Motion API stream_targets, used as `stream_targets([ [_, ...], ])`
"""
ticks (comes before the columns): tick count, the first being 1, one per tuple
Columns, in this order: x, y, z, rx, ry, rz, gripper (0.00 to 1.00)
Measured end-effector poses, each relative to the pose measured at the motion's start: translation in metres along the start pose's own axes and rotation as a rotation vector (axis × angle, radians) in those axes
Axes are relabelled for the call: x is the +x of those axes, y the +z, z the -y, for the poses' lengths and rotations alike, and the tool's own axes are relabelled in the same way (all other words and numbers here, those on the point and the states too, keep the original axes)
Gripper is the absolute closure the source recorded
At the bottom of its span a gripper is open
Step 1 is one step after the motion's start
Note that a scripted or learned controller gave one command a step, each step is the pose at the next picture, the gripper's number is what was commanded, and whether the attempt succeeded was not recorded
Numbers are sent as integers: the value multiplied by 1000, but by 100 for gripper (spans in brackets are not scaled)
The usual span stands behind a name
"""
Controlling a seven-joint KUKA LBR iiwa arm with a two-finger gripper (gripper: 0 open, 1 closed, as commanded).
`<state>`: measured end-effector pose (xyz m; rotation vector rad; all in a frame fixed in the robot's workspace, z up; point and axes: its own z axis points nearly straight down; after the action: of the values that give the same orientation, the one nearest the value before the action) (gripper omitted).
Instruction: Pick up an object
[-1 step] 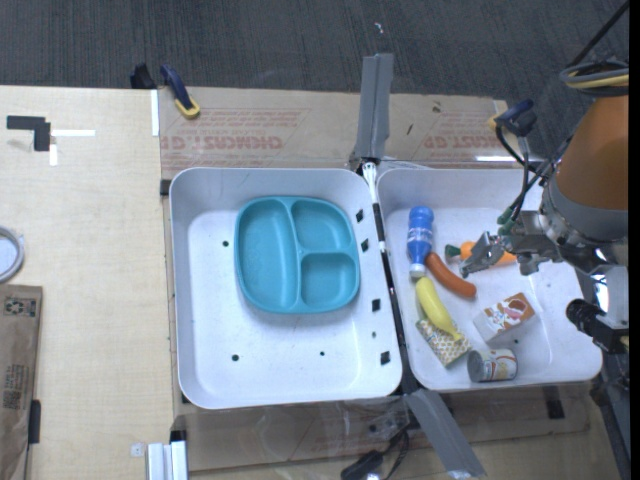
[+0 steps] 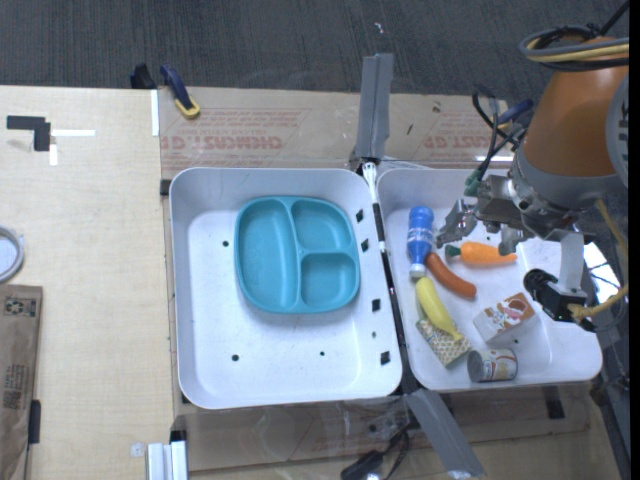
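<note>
Seen from above, the gripper (image 2: 470, 230) hangs over the right bin (image 2: 590, 363) with its fingers spread and nothing between them, just beside the carrot (image 2: 485, 255), which lies at the bin's middle near a sausage (image 2: 452, 277), a banana (image 2: 433, 304) and a bottle (image 2: 419, 236). The carrot looks like a light, stiff, smooth plastic toy that could slip, so pinching it across its thick middle seems safest.

Your arm (image 2: 575, 108) shows a broad, rounded orange band, glossy on top, with grey casing to its right. Yellow and black cables loop over its upper end, and a blue-tipped wire runs beside its left edge. Below the band sits a grey metal wrist block, then dark, angular gripper (image 2: 470, 230) hardware.
</note>
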<state>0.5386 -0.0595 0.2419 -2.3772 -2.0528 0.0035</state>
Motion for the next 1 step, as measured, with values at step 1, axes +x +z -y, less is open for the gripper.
stream_targets([
  [1,-1,52,-8,3,-242,0,0],
])
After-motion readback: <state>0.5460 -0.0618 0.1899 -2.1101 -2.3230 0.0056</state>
